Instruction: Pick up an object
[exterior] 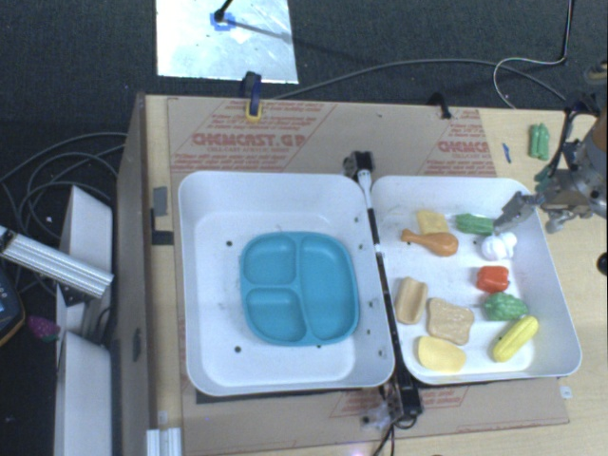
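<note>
Where the gripper reaches in at the right bin's far edge, finger spread cannot be told. Tip sits between a green pepper and a white toy, holding neither. Red piece, broccoli nearer. Blue divided plate in left bin.

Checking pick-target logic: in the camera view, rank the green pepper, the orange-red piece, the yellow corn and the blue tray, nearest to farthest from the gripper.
From the gripper, at the right bin's far right edge:
1. Green pepper, just left of the fingertips.
2. Orange-red piece, mid-bin, below the white item.
3. Yellow corn, near right corner of the right bin.
4. Blue tray, in the left bin.
</note>
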{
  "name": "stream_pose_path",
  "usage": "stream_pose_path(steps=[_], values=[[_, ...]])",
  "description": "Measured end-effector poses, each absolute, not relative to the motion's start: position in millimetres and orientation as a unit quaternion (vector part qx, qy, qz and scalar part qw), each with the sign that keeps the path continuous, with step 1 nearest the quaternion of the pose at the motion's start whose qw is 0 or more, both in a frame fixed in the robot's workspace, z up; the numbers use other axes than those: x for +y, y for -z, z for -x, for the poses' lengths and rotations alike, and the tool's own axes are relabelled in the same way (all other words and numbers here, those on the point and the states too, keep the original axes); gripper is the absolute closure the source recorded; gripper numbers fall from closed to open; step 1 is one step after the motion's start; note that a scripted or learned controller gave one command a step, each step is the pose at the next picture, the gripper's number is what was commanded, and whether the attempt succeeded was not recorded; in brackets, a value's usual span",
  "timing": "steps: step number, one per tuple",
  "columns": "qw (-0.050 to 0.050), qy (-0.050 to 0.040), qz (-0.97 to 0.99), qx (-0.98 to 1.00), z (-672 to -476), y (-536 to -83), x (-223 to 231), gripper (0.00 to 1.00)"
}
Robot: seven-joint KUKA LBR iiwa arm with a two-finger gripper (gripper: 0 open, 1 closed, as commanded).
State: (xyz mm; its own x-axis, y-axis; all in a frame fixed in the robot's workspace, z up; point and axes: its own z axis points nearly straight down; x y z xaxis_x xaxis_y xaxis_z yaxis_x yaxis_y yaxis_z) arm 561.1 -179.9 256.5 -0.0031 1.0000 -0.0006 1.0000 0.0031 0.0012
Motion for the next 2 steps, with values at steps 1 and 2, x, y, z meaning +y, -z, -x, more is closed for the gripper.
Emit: stream_pose_path(steps=[1, 2], values=[[0.0, 0.0, -0.706, 0.709, -638.8, -154.0, -142.8, 0.0], [-0.001, 0.0001, -0.705, 0.709, -646.5, -83.1, -117.4, 0.0]])
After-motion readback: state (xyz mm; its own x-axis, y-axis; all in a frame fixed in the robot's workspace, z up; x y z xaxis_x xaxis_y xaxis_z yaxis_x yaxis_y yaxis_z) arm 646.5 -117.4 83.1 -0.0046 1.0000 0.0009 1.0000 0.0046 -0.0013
